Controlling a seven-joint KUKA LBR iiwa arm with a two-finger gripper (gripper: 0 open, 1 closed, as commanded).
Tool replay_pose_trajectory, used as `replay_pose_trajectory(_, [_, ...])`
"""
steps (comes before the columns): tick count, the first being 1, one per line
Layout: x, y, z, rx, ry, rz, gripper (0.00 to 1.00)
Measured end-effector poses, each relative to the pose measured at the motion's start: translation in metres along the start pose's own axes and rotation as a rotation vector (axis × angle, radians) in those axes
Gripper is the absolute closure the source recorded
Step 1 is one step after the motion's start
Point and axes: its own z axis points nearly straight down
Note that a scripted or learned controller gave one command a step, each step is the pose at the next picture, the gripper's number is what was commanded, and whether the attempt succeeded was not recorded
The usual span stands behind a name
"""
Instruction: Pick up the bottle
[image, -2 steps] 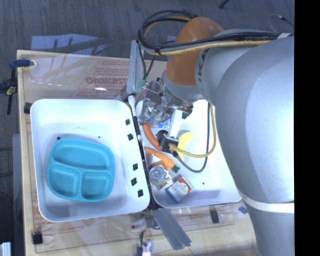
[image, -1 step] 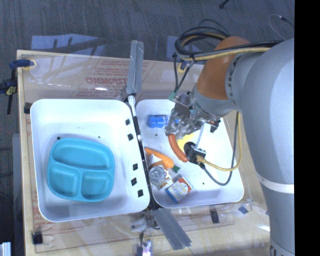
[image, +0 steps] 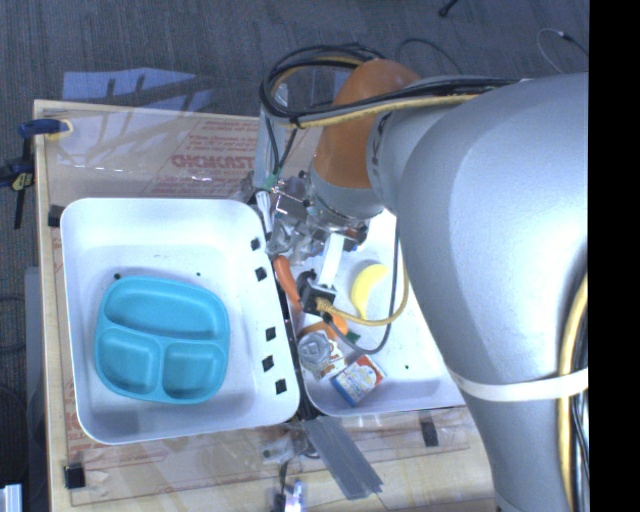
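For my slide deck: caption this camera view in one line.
KUKA arm lowers its gripper into the cluttered right bin; a blue divided plate sits in the left bin.

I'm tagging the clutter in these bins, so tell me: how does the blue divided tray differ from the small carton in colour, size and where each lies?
The blue divided tray is one plain turquoise; the small carton is printed in orange, white and blue. The tray is far larger and covers much of the left bin's floor, while the carton takes up a corner of the right bin. The tray lies alone; the carton lies close beside other clutter. Both rest in a white bin.
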Motion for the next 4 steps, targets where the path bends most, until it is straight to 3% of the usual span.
replay_pose_trajectory(1, [0.001,0.0,-0.008,0.004,-0.002,-0.008,1.0])
replay_pose_trajectory(2, [-0.051,0.013,-0.006,0.003,0.0,0.154,1.0])
replay_pose_trajectory(3, [-0.039,-0.031,-0.059,0.0,0.0,0.296,1.0])
replay_pose_trajectory(4, [-0.018,-0.012,-0.126,0.0,0.001,0.277,1.0])
